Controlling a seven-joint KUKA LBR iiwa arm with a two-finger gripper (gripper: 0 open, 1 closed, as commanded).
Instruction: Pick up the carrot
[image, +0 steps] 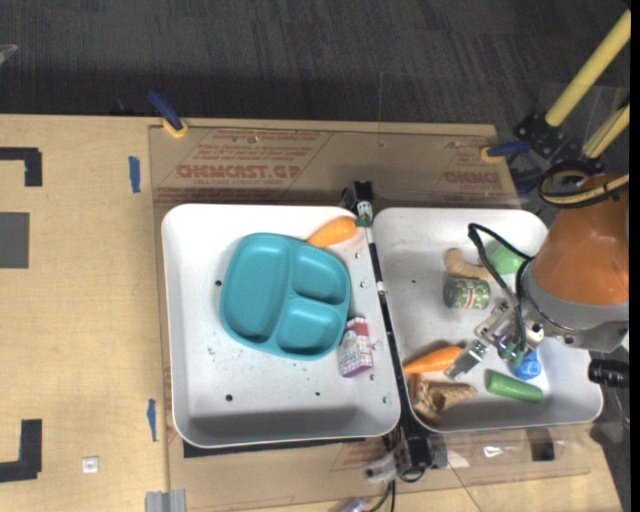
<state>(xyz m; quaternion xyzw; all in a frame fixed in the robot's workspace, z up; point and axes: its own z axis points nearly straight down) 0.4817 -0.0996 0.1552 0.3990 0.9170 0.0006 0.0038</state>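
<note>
The carrot (432, 359) is orange and lies flat in the right bin (420, 240), near its left wall and towards the front, with its thick end pointing right. My gripper (478, 346) hangs low over the right bin, just at that thick end, under the grey and orange arm (590, 265). The view does not settle whether it touches the carrot. A second orange, carrot-like piece (333, 231) rests at the back edge of the left bin (190, 300), by the divider.
A teal divided plate (283, 293) and a small purple packet (354, 350) lie in the left bin. Around the gripper are a green can (467, 293), a tan piece (461, 262), a green object (506, 259), a green cylinder (514, 385), a blue item (528, 367) and a brown lump (445, 395).
</note>
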